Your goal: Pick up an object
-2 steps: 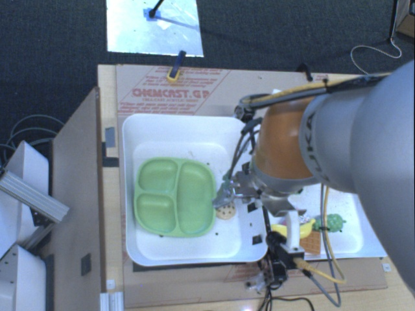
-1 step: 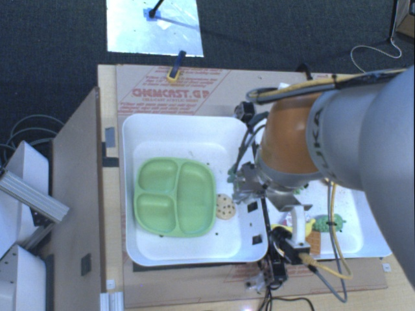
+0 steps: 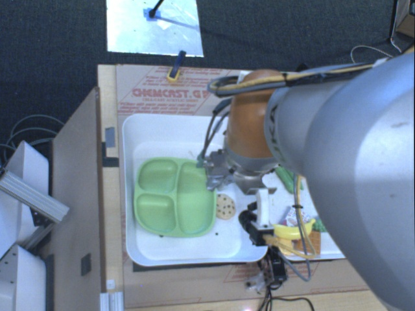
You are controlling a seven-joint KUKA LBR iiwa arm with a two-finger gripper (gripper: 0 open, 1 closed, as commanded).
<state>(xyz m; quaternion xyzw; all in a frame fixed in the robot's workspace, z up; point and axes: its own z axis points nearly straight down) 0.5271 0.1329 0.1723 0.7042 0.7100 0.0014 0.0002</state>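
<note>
A light green divided plate [image 3: 170, 197] lies in the left white bin [image 3: 146, 131]. A small round tan cookie with dark specks [image 3: 225, 207] rests on the bin floor just off the plate's right rim. My gripper [image 3: 213, 174] hangs below the orange wrist band, low over the plate's upper right edge and just above the cookie. The arm's body hides much of the right bin.
In the right bin, a yellow banana-like toy [image 3: 291, 232] lies near the front beside a brown item [image 3: 314, 240]. A dark green piece [image 3: 285, 177] peeks out from under the arm. A brown cardboard sheet [image 3: 168, 92] lies behind the bins.
</note>
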